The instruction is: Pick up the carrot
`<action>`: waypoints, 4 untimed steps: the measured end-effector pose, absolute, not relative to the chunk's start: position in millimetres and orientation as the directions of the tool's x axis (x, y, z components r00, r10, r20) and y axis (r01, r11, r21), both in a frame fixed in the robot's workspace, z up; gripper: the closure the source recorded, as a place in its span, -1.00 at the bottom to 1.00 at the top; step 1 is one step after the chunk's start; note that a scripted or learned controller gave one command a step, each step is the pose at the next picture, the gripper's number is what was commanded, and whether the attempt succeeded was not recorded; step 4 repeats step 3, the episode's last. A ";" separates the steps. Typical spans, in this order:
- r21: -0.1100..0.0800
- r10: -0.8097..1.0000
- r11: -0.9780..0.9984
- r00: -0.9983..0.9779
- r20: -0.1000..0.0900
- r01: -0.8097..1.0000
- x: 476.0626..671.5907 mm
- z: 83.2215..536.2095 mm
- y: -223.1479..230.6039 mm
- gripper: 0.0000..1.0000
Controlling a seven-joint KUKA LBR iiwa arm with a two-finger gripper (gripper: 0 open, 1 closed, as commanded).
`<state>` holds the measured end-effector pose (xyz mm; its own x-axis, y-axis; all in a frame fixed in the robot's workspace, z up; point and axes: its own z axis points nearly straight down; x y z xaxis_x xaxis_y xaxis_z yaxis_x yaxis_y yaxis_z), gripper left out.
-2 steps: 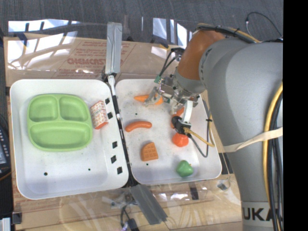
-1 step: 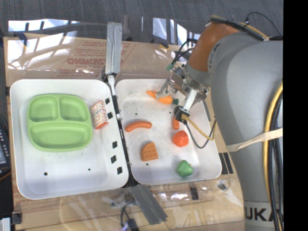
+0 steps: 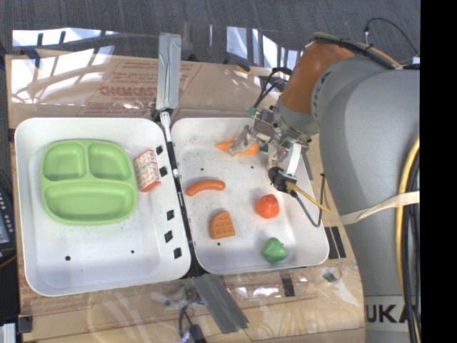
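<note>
Glossy white plastic bins [image 3: 43, 263], a matt green, seemingly plastic tray [image 3: 87, 184].

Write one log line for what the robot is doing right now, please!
task: pick up carrot | pincer: at carrot, right bin | carrot: lying in bin, not lifted | grasp: unconfirmed

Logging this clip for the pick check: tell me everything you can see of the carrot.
The carrot is a small orange piece, smooth like plastic, with its tapered end pointing to the view's left. It lies flat near the back of the right bin, on the white floor. The gripper is right at its thicker end and covers part of it, so that end is hard to make out. Whether the carrot is gripped cannot be told. No other item in the bin touches it.
</note>
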<state>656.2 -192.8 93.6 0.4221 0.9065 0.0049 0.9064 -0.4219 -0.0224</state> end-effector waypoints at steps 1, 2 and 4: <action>-0.002 0.726 -0.687 0.687 -0.001 0.726 656.8 129.8 -197.5 -1.00; -0.004 0.731 -0.682 0.682 -0.002 0.731 656.9 138.9 -196.3 1.00; -0.005 0.731 -0.682 0.682 -0.002 0.731 656.9 138.7 -196.0 -1.00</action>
